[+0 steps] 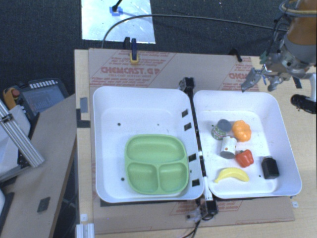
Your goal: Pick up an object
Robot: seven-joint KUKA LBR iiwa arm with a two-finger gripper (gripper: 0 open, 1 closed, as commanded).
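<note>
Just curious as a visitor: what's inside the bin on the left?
The left bin holds a green divided plate with three compartments, nothing visible on it. The bin floor under the plate is covered.

I see dark carpet (44, 29) around my bench (59, 148) — a shiny metal sheet (118, 13) lies on it, a cable (198, 18) crossing; cardboard (148, 66) lines the benchtop — aluminium rail (20, 138) at left.

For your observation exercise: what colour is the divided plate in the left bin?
Pale green, seen plainly in the camera view: the plate.

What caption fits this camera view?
Gripper hovers above right bin of toy food; green tray sits left.
</note>
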